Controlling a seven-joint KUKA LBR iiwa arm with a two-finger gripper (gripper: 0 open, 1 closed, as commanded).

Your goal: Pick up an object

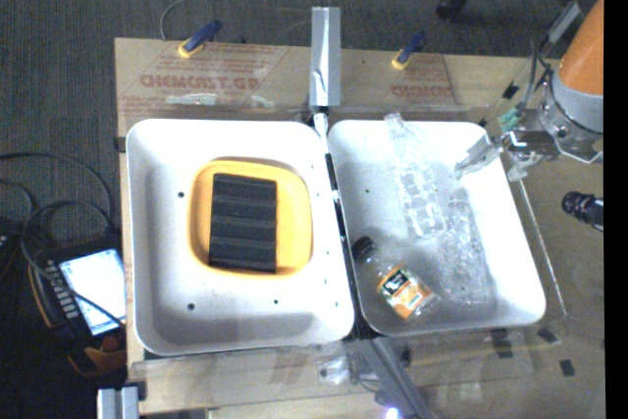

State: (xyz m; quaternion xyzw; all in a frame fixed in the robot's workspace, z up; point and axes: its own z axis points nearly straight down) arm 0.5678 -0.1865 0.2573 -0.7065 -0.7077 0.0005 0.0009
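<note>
The pincer hangs over the upper right corner of the right bin, and its tips blur against the white wall there, so I cannot tell how far apart they stand or whether anything sits between them; the arm behind it is cut off at the picture's right edge, only its orange band and grey wrist showing. Just below and left of the pincer lie clear plastic pieces, hard to make out against the white floor, and their count cannot be told, though one looks like a blister tray and another like a crumpled bottle. Farther toward the near corner of that bin lies one small bottle with a black cap and an orange label, on its side. Well off to the pincer's left, in the left bin, rests one yellow tray holding a black ribbed block. Beyond both bins, two blue-and-yellow clamps grip the bench's far edge.
</note>
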